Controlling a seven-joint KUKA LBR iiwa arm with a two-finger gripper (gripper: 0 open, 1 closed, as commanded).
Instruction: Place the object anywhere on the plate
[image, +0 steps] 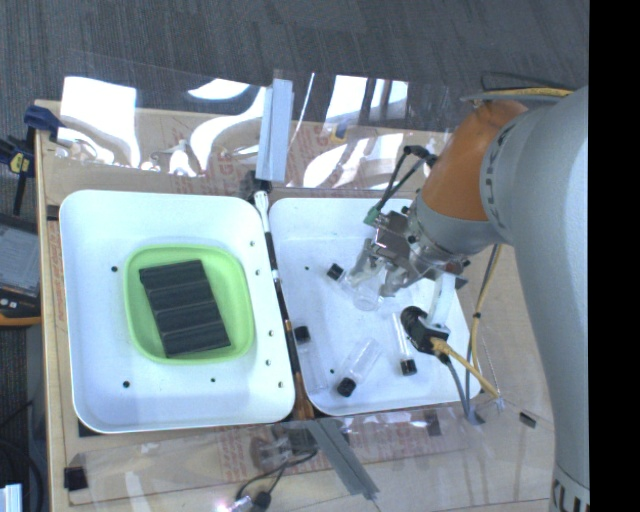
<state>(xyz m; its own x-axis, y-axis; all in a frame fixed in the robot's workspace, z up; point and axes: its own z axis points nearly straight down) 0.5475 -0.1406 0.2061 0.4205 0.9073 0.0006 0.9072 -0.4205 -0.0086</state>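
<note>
A green plate (236, 290) lies in the left bin (90, 330) with a dark ridged block (185, 307) on it. In the right bin (310, 225) a clear vial with a black cap (355, 365) lies on its side near the front. My gripper (372, 280) is low over the middle of the right bin, above and slightly right of the vial. Something clear and glassy sits right under it, but I cannot make out whether it is held.
Small black pieces (335, 271) (301, 335) (408, 367) are scattered over the right bin's floor. A black cable loop (418, 328) hangs from the wrist near the bin's right wall. The arm's bulk covers the bench's right side.
</note>
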